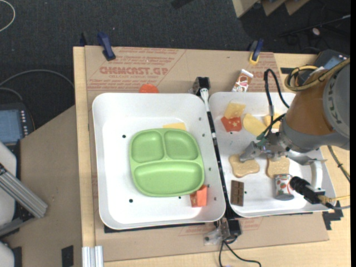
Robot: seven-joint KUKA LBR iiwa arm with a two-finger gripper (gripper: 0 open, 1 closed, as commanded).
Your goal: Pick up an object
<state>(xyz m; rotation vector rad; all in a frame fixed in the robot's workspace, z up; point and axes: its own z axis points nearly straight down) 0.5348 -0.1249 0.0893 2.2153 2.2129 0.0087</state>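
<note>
Chocolate bar in right bin, end effector above toast

Green plate fills left bin centre; right bin crowded, arm overhanging.

Green divided plate in left bin, blue clamps, small carton on cardboard.
</note>
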